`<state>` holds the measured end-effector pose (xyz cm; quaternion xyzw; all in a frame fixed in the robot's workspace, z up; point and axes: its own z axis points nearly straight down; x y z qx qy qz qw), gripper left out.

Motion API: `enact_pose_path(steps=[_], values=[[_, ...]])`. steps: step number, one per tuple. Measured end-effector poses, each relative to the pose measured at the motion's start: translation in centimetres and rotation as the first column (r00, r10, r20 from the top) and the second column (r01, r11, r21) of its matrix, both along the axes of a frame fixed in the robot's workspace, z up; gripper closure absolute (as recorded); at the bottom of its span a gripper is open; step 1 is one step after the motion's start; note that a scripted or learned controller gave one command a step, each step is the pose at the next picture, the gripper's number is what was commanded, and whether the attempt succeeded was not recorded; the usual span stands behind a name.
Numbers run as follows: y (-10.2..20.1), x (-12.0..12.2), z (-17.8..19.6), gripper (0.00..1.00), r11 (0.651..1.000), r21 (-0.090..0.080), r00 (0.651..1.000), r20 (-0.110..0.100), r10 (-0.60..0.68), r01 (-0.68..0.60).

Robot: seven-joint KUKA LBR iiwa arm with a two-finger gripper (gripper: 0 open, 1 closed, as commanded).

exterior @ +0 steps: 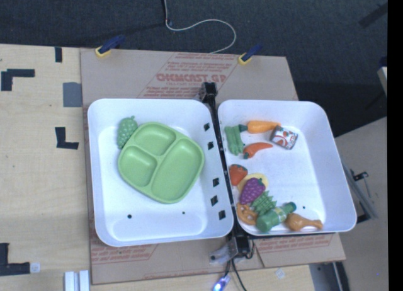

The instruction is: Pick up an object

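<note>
Two shallow white plastic bins sat side by side on the wooden bench (38, 176), resting on a sheet of brown cardboard (182, 75) printed with red lettering and pinned at its far edge by two clamps, one with a yellow handle (108, 46) and one with a blue handle (250, 52). The left bin (107, 220) held two things: one light green moulded plate with three compartments (161, 162), smooth and glossy, and one knobbly green toy grape bunch (126, 131) touching the plate's far left rim. The right bin (327, 176) held a scatter of small plastic toy foods, mostly along its left side. I counted one orange carrot with a green top (261, 126), one bundle of green bean pods (233, 139), one orange-red chilli-shaped piece (257, 148), one small white and red can lying on its side (283, 137), one red rounded tomato-like piece (237, 174), one bumpy purple grape bunch (252, 190) lying on a pale yellow piece, one spiky green leafy piece (263, 204), one smooth green cylinder-like piece (273, 218), and one tan drumstick-shaped piece (302, 223) near the front rim. The last few were crowded together and touching, so their exact shapes were hard to tell. A thin pale cable (189, 26) looped across the dark floor beyond the bench. The jaws could not be made out here, so I cannot tell their state.
</note>
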<state>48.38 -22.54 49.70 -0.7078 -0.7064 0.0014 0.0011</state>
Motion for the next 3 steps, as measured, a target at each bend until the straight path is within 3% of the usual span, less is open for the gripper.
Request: enact_pose_path(steps=[3], values=[[0.2,0.0,-6.2,1.00,1.000,-0.001,1.000,0.002,0.002,-0.002]])
